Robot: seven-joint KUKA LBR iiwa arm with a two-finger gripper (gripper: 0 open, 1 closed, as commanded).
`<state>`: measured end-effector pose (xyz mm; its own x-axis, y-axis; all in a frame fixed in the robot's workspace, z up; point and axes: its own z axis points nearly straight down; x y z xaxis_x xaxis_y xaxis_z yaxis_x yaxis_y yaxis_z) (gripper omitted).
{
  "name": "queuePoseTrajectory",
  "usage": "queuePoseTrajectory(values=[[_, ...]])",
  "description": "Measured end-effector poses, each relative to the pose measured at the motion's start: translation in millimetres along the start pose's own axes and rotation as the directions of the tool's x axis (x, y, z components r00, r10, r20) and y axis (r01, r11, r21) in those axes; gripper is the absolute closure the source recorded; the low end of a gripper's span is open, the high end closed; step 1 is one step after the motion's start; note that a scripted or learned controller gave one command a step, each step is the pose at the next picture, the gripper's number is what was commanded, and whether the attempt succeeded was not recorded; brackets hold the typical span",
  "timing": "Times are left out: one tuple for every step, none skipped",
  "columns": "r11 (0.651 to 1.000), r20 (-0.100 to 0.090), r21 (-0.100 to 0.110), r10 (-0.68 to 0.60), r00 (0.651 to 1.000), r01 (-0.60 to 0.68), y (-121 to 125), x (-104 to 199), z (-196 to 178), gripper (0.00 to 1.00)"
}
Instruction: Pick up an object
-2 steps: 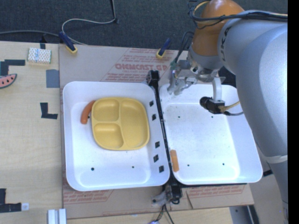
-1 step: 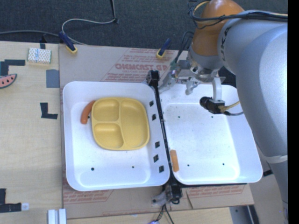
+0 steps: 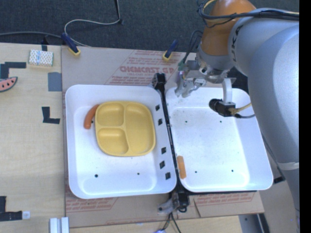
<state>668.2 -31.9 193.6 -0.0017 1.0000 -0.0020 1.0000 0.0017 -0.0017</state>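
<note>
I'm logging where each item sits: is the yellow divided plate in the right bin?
No, the yellow divided plate lies in the left bin, with an orange carrot-like piece against its left edge.

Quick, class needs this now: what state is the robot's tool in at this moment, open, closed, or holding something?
Tool: over the far edge of the right bin, with nothing visibly held; open or closed cannot be told.

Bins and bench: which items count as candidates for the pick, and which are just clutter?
Pick candidates:
yellow divided plate in the left bin
orange carrot-like piece beside the plate
orange piece in the right bin

Clutter:
sponge on the bench
blue clamps
watermelon-slice toy
</note>
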Motion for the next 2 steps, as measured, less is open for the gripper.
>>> queuePoseTrajectory(values=[[1.0, 0.001, 0.0, 0.0, 1.0, 0.0, -0.1, -0.3, 0.1, 0.0], [1.0, 0.001, 0.001, -0.001, 1.0, 0.001, 0.0, 0.3, -9.5, 1.0]])
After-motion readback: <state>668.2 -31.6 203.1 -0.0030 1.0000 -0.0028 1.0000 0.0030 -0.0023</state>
